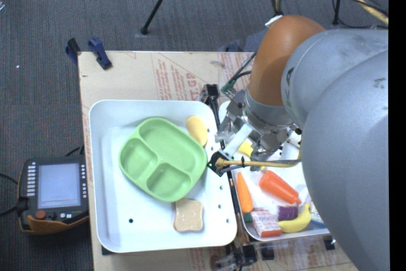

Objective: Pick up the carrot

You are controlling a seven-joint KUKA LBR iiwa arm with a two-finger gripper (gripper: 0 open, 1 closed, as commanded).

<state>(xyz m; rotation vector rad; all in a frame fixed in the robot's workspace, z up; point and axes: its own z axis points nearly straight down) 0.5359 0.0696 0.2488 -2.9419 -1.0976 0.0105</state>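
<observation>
Low over the shared edge of the two shallow white bins [216, 216], the grey arm [336, 111] hangs its gripper [243, 148], grip width untellable; a slim orange carrot [243, 195] lies near.

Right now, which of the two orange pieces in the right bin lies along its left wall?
The slim, paler orange piece, lying lengthwise beside that wall. The fatter red-orange piece sits slanted nearer the middle of the right bin.
</observation>
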